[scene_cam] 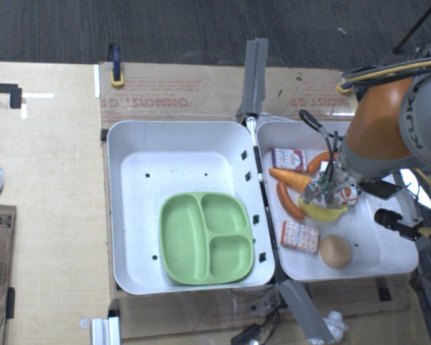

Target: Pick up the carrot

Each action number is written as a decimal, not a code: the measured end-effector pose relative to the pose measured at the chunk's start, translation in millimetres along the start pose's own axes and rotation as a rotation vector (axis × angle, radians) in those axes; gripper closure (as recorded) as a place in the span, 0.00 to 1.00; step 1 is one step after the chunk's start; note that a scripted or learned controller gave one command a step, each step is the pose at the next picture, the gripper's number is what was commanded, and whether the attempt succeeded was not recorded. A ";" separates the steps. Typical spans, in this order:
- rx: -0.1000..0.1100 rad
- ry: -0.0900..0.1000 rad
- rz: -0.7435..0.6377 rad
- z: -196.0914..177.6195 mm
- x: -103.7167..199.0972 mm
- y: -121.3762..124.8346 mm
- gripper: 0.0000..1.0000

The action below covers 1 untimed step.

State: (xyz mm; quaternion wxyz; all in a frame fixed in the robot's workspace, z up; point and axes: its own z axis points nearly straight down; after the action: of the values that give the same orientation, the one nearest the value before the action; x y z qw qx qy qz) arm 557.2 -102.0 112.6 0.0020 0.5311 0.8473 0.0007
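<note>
Carrot (290,179) lying in right bin (373,261), just left of jaws (323,187); jaws' state impossible to tell. Mirrored lettering on cardboard (174,90) beyond left bin (129,192), unreadable.

- arm (388,124) enters from right edge, grey with orange band above wrist
- wrist angles down and left, toward scene middle
- gripper (323,187) low, at arm's left end, pointing down
- finger state unclear, tip is small and cluttered
</note>
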 end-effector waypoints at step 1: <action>0.002 0.001 -0.001 1.4 0.3 -0.6 0.00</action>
State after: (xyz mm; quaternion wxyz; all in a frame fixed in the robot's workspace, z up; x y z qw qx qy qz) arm 556.6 -101.9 111.2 0.0008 0.5309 0.8475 0.0000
